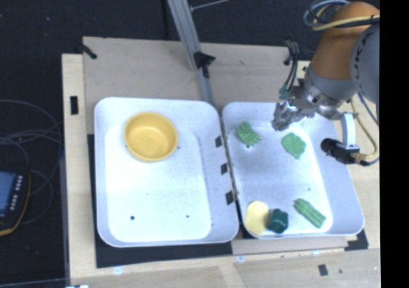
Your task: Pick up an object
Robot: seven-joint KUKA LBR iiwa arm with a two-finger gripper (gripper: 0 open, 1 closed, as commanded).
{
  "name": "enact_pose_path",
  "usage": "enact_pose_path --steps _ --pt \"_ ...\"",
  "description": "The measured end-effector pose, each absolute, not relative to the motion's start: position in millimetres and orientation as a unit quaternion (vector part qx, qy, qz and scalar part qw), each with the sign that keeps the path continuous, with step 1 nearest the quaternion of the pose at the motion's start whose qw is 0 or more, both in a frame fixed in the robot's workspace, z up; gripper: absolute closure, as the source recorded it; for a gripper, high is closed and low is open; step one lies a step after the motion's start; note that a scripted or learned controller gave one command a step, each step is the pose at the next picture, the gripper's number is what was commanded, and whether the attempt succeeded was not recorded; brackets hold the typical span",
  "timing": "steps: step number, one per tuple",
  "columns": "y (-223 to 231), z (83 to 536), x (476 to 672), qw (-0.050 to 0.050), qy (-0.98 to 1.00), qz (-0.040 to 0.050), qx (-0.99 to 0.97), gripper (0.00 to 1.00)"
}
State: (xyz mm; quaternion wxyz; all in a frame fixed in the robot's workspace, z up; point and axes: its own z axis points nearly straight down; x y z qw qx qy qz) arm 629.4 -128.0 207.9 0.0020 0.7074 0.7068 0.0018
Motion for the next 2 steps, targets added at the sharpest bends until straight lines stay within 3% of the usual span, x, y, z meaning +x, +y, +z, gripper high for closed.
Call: enact_pose_path --steps 1,2 --pt "-128 261 630.3 0.002 0.707 0.0018 0.707 1.00" --pt "-86 252 621.7 0.000 0.708 0.0000 0.706 1.00"
